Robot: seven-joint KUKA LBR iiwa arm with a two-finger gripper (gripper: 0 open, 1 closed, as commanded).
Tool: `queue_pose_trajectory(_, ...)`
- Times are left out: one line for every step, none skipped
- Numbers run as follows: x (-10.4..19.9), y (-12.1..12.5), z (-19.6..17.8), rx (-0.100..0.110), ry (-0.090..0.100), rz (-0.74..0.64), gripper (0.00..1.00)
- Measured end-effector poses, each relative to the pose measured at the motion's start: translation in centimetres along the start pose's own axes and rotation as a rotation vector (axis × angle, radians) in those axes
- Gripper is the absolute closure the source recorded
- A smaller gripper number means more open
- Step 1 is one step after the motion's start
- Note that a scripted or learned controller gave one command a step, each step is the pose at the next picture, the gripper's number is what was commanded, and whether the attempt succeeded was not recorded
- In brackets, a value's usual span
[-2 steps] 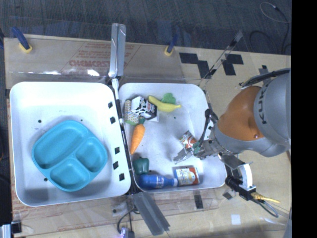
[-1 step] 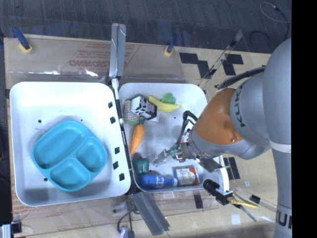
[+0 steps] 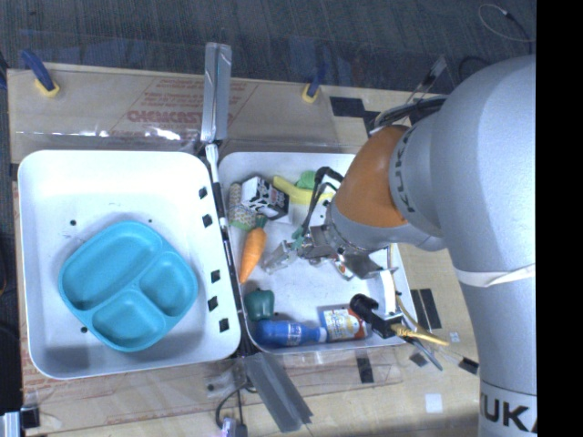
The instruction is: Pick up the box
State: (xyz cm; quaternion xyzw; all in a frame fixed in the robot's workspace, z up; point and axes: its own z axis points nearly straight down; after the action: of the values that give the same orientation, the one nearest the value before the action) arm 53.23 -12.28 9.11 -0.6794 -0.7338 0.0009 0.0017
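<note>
The box (image 3: 265,195) is small with a black and white print and lies in the far left part of the right bin (image 3: 301,291). My gripper (image 3: 284,253) hangs low over the middle of that bin, pointing left. It is nearer the camera than the box and apart from it, just right of an orange carrot (image 3: 252,253). Nothing shows held in it.
A yellow-green toy (image 3: 298,188) lies right of the box and a speckled grey object (image 3: 240,211) on its left. A green item (image 3: 260,302), a blue bottle (image 3: 287,333) and a labelled can (image 3: 343,322) line the near wall. The left bin (image 3: 55,198) holds a blue divided plate (image 3: 127,286).
</note>
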Motion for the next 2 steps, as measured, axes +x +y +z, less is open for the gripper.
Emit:
queue_pose_trajectory(0.1,0.0,-0.9,0.003,0.002,-0.005,1.0)
queue_pose_trajectory(-4.9,-6.0,0.0,0.0,0.0,0.074,1.0)
